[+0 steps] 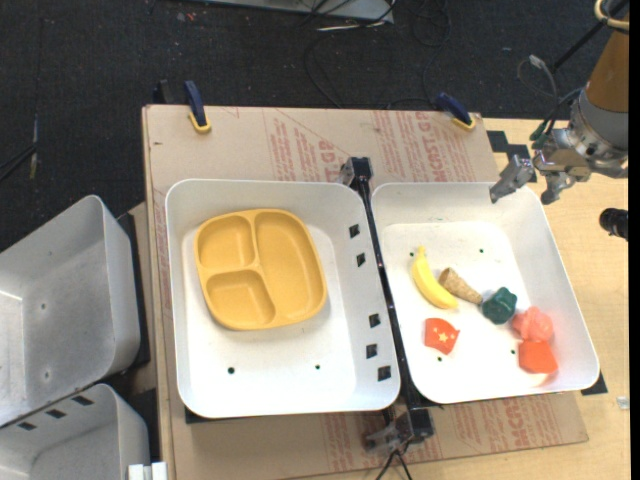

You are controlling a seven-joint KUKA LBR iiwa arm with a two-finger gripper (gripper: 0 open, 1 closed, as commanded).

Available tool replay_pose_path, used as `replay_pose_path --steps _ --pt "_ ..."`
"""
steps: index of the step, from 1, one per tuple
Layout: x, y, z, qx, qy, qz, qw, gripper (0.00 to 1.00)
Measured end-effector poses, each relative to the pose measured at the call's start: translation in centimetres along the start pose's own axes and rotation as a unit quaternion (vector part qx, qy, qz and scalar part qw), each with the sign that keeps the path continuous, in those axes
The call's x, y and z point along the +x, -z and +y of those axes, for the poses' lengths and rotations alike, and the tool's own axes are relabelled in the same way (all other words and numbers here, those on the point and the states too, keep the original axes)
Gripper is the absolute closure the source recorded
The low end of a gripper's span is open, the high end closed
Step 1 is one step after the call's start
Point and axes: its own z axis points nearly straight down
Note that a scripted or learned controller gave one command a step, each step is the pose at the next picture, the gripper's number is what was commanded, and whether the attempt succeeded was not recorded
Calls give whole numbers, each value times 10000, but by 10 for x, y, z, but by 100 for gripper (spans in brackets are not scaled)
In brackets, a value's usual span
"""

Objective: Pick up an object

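Note:
The right bin point(470, 223) holds a yellow banana point(431, 280), a tan cone-shaped piece point(461, 285), a dark green piece point(499, 304), a red piece with a yellow mark point(441, 335), a pink piece point(533, 322) and an orange-red piece point(538, 356). My gripper point(532, 180) hangs over the bin's far right corner, well above and behind these objects. Its two fingers are spread apart with nothing between them.
The left bin point(190, 368) holds a yellow divided plate point(260, 268). Clamps point(196, 105) grip the board's far edge. Grey containers point(50, 288) stand at the left. Cables lie on the dark floor behind the bench.

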Motion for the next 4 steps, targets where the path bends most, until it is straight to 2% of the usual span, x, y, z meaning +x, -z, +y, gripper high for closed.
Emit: replay_pose_path --steps 2,3,4 --pt "10 -125 -6 23 6 7 10000 0" --pt "12 -146 -6 10 15 2 10000 0" --pt "11 -134 -4 -12 22 -6 10000 100"
